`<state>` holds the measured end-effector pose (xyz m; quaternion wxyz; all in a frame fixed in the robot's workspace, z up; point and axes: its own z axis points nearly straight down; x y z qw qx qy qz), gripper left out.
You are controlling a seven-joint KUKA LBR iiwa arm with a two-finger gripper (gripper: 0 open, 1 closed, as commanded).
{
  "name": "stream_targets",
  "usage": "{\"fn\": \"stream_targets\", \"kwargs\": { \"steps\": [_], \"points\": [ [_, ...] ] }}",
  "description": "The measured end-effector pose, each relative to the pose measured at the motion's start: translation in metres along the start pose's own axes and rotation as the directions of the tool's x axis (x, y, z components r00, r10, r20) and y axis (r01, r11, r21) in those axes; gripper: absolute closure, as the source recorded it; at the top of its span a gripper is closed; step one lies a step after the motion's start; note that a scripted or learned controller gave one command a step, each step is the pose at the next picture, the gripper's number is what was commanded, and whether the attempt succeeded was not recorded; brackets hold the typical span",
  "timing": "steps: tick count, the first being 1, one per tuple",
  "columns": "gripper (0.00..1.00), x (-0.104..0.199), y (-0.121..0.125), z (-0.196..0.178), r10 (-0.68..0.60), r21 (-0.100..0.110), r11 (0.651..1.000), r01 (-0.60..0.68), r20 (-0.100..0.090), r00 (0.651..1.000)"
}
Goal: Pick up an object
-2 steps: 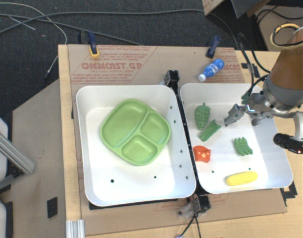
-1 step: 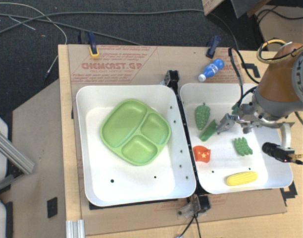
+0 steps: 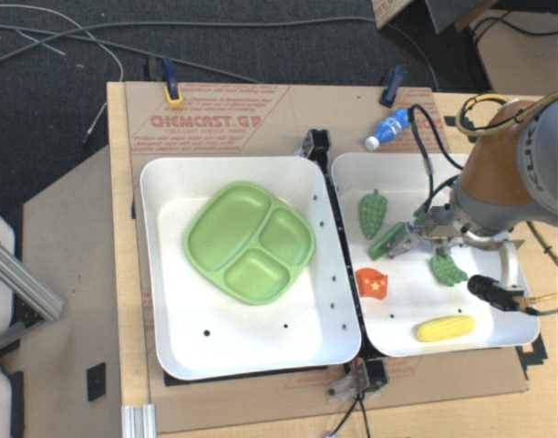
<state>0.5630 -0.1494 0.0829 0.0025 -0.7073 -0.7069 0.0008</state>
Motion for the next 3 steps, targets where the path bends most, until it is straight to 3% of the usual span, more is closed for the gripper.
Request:
{"fn": "stream_targets", "kwargs": {
  "steps": [1, 3],
  "points": [
    [1.00, 0.000, 0.001, -0.013, 0.000, -0.006, 1.000, 0.000, 0.001, 1.000],
    [1.00, 0.009, -0.002, -0.124, -0.002, -0.011, 1.000, 0.002, 0.004, 1.000]
  ]
}}
